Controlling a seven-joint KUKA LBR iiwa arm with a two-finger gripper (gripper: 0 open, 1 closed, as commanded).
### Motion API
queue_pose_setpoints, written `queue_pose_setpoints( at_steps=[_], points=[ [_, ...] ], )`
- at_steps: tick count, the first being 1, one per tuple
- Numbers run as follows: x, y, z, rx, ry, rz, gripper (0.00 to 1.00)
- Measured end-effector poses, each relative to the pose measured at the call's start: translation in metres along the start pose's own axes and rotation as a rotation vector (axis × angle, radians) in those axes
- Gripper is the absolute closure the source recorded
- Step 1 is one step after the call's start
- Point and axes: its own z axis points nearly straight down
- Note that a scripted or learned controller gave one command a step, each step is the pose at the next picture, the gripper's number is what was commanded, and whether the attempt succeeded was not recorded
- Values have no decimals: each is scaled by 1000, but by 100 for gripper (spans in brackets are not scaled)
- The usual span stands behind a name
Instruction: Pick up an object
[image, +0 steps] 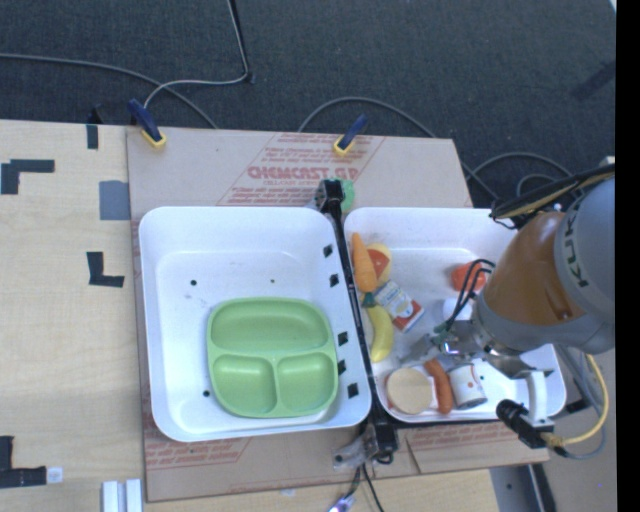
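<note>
We see the arm (545, 285) reaching from the right into the right bin (420, 222), its gripper (447, 345) low among the small items there. We cannot tell its state from this slant, since the wrist hides that part. Just beside it lie a sausage (439, 385) on a bread slice (407, 390), a white cup (468, 386), a banana (380, 333), a carrot (364, 265) and a small packet (400, 305); a red piece (466, 276) sits by the arm. The left bin (160, 250) holds a green tray (270, 357). We judge the pick barely begun: the gripper is down at the pile, but nothing is visibly lifted, so grasping and raising an object are left.
</note>
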Motion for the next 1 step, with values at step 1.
queue_pose_setpoints(
  at_steps=[1],
  points=[
    [-1,1,-10,-4,-3,0,100]
  ],
)
